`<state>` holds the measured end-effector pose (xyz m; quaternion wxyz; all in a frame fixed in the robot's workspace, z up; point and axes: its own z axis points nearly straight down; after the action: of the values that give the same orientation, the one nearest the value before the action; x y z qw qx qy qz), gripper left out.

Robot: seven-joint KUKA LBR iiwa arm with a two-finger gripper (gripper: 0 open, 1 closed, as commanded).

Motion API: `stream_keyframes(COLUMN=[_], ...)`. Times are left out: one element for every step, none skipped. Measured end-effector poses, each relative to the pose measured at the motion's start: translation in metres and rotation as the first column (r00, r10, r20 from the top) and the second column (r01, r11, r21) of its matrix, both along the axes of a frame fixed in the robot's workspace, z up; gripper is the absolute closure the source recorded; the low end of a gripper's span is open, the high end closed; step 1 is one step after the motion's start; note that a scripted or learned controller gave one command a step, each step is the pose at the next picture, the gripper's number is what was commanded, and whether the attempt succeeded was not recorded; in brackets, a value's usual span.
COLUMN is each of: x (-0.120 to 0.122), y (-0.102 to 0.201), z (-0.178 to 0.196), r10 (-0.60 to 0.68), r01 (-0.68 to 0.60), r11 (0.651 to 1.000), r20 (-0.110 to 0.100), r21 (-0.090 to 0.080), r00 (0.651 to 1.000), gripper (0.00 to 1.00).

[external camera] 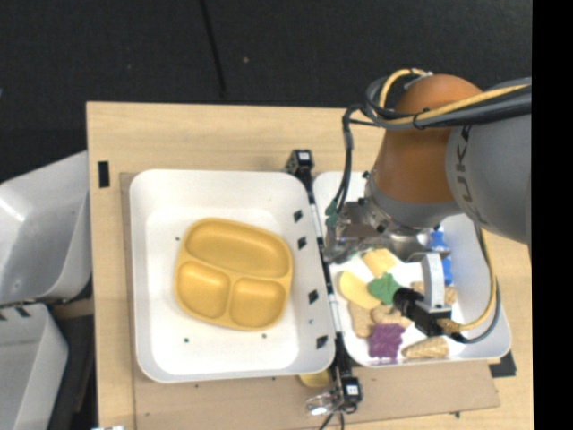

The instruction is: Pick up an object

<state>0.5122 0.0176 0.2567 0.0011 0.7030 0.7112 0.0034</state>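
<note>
Green piece (383,287) beneath overhanging arm (416,164)

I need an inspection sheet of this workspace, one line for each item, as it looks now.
Surface: pale wooden bench bearing two white bins, left bin and right bin.
Job's things: in the right bin, green piece, purple piece, yellow piece, tan pieces, blue thing.
Clutter: yellow divided tray lying in the left bin.
Grippers: gripper low over the right bin's left side; a grasp cannot be told.
Cables: cables looped over the arm's orange band.
Surroundings: dark floor; white casing left of the bench.
</note>
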Motion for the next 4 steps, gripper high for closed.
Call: stream_keyframes(x=[-0.002,-0.026,-0.013,-0.021], y=[-0.011,0.004,0.067,0.042], z=[0.117,-0.064,-0.012,0.068], r10=[-0.009,-0.011,-0.003,-0.009], r01=[0.009,0.011,0.003,0.009], r11=[1.0,1.0,1.0,1.0], r20=[0.008,-0.024,-0.003,0.004], r21=[-0.003,-0.004,-0.001,-0.003], r00=[1.0,1.0,1.0,1.0], gripper=[1.0,1.0,1.0,1.0])
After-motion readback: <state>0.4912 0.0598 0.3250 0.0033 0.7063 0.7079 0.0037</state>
